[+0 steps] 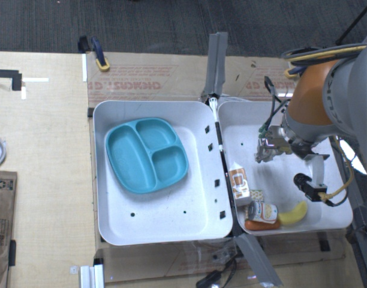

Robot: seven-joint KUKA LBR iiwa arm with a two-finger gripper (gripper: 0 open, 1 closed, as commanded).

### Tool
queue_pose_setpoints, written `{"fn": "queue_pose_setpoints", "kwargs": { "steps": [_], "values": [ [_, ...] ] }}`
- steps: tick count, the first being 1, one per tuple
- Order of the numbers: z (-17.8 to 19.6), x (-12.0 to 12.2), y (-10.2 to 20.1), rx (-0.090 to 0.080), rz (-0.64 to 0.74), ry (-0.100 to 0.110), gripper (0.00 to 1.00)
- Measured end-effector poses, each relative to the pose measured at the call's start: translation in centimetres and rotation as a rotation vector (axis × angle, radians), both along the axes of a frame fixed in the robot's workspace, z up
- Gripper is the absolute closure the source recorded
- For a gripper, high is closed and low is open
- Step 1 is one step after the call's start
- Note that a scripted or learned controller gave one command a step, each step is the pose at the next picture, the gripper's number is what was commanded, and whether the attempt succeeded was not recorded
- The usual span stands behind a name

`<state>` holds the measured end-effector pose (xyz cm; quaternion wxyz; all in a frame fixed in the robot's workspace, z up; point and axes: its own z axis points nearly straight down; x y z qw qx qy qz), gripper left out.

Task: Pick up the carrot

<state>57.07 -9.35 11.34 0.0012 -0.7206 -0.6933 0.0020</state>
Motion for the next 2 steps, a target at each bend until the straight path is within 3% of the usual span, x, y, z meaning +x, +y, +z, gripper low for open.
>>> {"fn": "queue_pose_setpoints", "kwargs": {
  "steps": [1,2],
  "values": [
    [3.6,-1.8,-6.8,-0.001,0.029,-0.004,1.0],
    [11.7,-7.4,-2.7,0.001,0.26,-0.003,1.0]
  ]
}}
